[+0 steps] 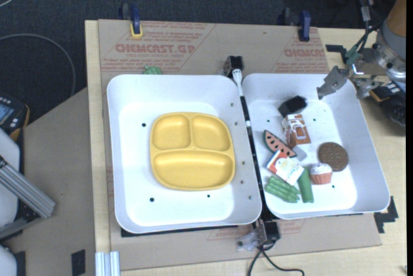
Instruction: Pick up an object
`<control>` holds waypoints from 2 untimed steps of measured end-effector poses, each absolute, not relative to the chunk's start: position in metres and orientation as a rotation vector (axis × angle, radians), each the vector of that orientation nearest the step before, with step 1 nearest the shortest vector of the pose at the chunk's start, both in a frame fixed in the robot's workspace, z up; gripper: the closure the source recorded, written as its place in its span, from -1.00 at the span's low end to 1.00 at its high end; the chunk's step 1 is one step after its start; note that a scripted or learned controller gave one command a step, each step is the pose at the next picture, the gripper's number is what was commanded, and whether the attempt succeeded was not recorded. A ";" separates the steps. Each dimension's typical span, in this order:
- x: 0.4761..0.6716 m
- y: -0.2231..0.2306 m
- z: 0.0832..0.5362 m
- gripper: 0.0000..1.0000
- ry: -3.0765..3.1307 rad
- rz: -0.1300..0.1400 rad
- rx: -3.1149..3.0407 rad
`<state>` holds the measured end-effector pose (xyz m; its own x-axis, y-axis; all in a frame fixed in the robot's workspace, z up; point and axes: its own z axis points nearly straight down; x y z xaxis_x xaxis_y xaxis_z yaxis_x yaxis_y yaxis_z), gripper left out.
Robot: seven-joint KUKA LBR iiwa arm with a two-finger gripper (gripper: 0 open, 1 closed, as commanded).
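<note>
Camera view: two white bins sit side by side on the tabletop (pixel 193 42). The left bin (pixel 129 158) holds a yellow divided plate (pixel 191 151) at its centre. The right bin (pixel 361 158) holds the objects, all grouped left of that bin's centre: a black block (pixel 292 104) farthest from the camera, a small orange-and-white carton (pixel 297 129) just below it, a watermelon slice (pixel 279 143), a white packet (pixel 285 168), green pea pods (pixel 282 189), a green vegetable (pixel 305 185), a cupcake (pixel 321 173) and a brown cookie (pixel 333 155). The gripper (pixel 333 82) hangs over the right bin's far right corner, apart from the black block and above every object. Nothing sits between the jaws; whether they are apart or together cannot be told.
</note>
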<state>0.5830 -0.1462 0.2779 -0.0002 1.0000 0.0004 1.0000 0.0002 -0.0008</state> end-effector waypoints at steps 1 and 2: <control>0.532 -0.082 0.455 -1.00 -2.241 -0.023 -2.223; 0.533 -0.085 0.455 1.00 -2.228 -0.005 -2.223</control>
